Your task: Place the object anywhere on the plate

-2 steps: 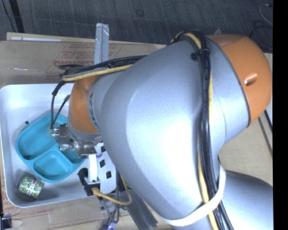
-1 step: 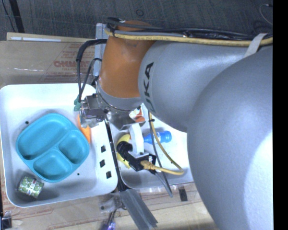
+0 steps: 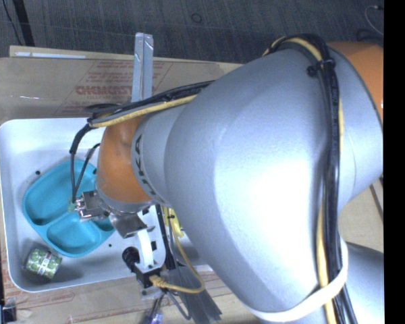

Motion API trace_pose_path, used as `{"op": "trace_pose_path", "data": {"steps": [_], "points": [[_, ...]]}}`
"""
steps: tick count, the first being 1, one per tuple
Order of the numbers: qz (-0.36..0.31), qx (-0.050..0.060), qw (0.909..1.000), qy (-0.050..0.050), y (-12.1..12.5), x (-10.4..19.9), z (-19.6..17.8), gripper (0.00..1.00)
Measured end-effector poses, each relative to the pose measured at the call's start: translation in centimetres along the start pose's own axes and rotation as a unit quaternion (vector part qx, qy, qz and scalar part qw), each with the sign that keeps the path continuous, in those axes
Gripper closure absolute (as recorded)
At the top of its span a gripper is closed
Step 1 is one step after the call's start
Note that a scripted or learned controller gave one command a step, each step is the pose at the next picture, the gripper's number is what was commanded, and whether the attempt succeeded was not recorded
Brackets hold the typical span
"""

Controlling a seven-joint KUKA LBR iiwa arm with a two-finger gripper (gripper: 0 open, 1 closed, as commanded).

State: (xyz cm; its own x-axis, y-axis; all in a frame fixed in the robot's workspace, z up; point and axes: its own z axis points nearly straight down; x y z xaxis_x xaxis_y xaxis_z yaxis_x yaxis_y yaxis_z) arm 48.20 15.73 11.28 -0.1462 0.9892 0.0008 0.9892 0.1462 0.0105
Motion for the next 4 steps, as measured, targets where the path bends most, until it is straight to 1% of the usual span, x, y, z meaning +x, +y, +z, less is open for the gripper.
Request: {"op": "trace_pose_path", "data": {"steps": [1,2,3,4], "points": [[-0.100,0.005,0.9950,0.000,-0.5,-1.3,-19.9,1.00],[0.047,0.010,0.9988,-0.002,-0.1,4.6,-2.6,1.00],[-0.083,0.006,0.9966,0.000,5.6,-2.3,-3.5,1.00],[-0.054,-0.008,0.9985,0.002,1.0,4.7,0.6,1.00]]}}
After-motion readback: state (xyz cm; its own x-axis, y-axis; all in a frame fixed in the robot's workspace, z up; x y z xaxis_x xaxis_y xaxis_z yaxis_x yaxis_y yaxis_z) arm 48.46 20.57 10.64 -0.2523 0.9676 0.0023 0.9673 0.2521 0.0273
